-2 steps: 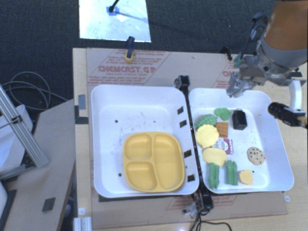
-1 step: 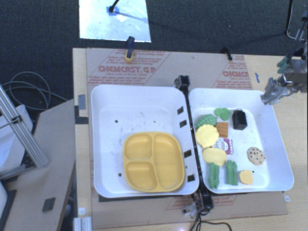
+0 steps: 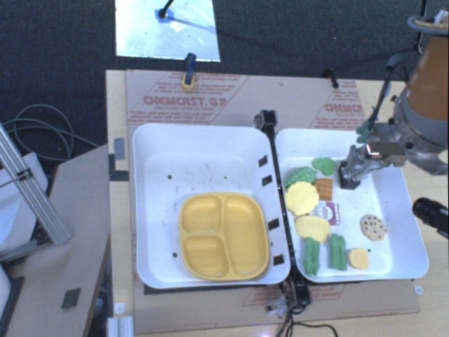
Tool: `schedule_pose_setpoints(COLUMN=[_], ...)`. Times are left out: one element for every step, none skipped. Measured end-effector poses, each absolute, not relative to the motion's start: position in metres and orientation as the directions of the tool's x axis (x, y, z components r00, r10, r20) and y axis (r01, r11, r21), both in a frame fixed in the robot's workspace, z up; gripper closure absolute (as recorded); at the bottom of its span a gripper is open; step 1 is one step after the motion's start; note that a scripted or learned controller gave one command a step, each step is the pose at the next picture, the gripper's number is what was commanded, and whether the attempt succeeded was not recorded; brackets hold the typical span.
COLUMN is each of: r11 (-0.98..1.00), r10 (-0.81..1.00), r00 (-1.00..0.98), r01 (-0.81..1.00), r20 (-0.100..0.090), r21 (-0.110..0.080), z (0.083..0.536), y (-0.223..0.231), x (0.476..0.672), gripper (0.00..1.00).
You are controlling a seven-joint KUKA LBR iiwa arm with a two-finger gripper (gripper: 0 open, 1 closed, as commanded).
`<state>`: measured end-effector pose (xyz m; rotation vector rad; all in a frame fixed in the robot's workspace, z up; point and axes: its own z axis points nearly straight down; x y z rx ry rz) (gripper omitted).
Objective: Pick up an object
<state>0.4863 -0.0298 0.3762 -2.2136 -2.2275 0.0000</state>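
A: Starting with the biggest things, what did the bench carry?

B: Two shallow white bins side by side. The left bin held a yellow divided tray toward its near edge, three compartments, nothing in any of them. The right bin held all the toy food.

A: And the arm?

B: The grey arm with its orange band came in over the right bin's far right corner, and the gripper hung low near the far edge. Whether its fingers were spread or pressed together, I could not tell; nothing showed between them.

A: What lay closest to it?

B: An orange cracker and a green leafy piece, both just beside it toward the left wall. Along that wall sat another green leafy piece, a yellow round slice and a yellow oval piece; a small pink-and-white packet lay between them. Two green pods and an orange wedge lay by the near edge, a chocolate-chip cookie toward the right.

A: How would the cracker handle?

B: Probably light, stiff and rather slick. Being flat, it should be pinched across opposite edges; neighbours crowd its left side, so it could skid.
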Motion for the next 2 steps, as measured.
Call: schedule_pose_setpoints(r11=[0.016,0.009], r10=[1.0,1.0], r00=[-0.016,-0.009], r01=[1.0,1.0], r20=[0.003,-0.001], r21=[0.003,-0.011], z=[0.384,0.261], y=[0.081,0.137], x=[0.487,0.485], gripper=[1.0,1.0])
